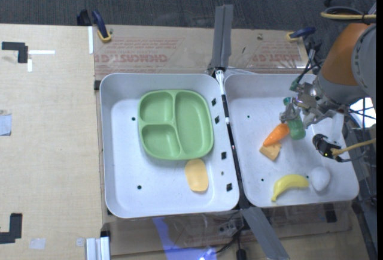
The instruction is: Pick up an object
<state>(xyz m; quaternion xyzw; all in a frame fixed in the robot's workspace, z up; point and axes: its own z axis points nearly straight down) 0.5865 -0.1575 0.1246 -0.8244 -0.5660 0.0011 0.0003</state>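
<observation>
In the right bin (pixel 251 193), my gripper (pixel 294 118) hangs over the upper right part, right above a small translucent green object (pixel 297 130). Whether it touches that object is unclear. An orange carrot (pixel 276 133) lies just left of the green object, with a tan-orange wedge (pixel 270 151) at its lower end. Near the front wall lie a yellow banana (pixel 289 184) and a white rounded object (pixel 320 178).
The left bin (pixel 114 157) holds a green three-compartment plate (pixel 175 124) and a pale yellow oval piece (pixel 197 175) in front of it. A metal divider (pixel 222 37) runs between the bins. Cables (pixel 344 148) hang at the right bin's right side.
</observation>
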